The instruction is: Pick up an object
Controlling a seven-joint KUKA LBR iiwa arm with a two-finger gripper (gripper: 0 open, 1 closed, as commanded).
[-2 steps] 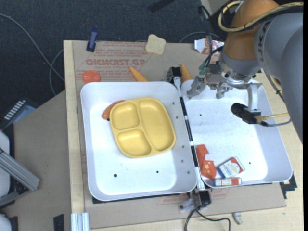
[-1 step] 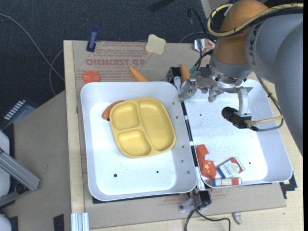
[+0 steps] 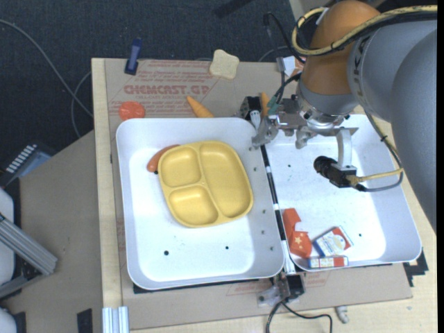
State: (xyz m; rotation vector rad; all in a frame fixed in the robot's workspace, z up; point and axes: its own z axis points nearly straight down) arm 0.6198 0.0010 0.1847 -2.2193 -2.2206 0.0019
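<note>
- The floor around the bench is dark blue-grey carpet (image 3: pixel 62 19), with a thin wire lying on it at the far left.
- The bench top is a pale wooden board (image 3: pixel 104 220), and a brown sheet of cardboard (image 3: pixel 166 85) with red printed letters lies on it at the far side.
- Two white bins sit side by side on the bench.
- The left bin (image 3: pixel 146 255) holds a yellow plate (image 3: pixel 205 182) with three sections, lying flat near the middle.
- Something orange-red (image 3: pixel 152 161) peeks out from under the left edge of the yellow plate.
- The right bin (image 3: pixel 388 220) has small dark specks on its floor.
- In the near left corner of the right bin lies a red packet (image 3: pixel 295 231), and just beside it to the right is a little box (image 3: pixel 331 245) in red, white and blue.
- On the cardboard, beyond the bins, there is a blue clip (image 3: pixel 132 55), a flat orange lid (image 3: pixel 130 109), a small carrot (image 3: pixel 199 107) and a pale piece of toast (image 3: pixel 224 63).
- The big grey arm (image 3: pixel 402 61) comes in from the right, with an orange part above the wrist.
- The gripper (image 3: pixel 302 134) hangs over the far left part of the right bin, close to the wall between the two bins.
- I can't tell if it is apart or together, and I see nothing in it.
- Black and yellow cables loop around the arm, and a black plug (image 3: pixel 333 171) hangs over the right bin.
</note>
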